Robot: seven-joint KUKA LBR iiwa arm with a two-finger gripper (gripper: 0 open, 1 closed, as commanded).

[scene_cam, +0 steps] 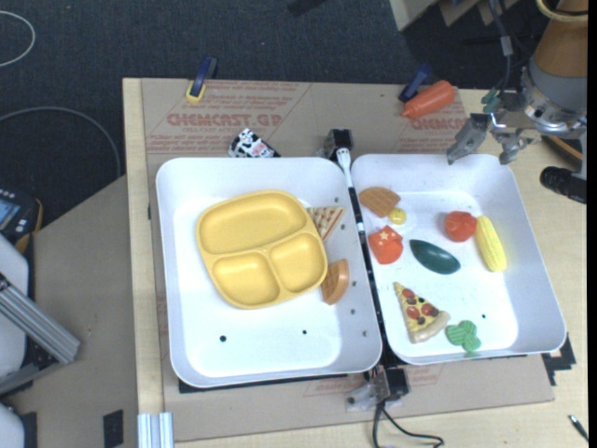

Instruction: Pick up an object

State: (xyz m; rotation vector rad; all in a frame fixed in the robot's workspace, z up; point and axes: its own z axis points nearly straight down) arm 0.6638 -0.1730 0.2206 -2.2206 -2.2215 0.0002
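The gripper (486, 142), fingers spread and holding nothing, hangs over the right bin's (532, 278) far rim, the tomato (459, 225) lying nearest, down-frame of it

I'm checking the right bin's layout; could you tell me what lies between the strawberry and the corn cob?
In the camera view, the dark green avocado and red tomato lie between the strawberry and corn cob.

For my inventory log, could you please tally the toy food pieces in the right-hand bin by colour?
Red: 2, the tomato and the strawberry
Yellow: 2, the corn cob and a small round piece
Green: 2, the dark oval and the broccoli
Brown: 1, the flat piece
Mixed: 1, the pizza slice
Total: 8
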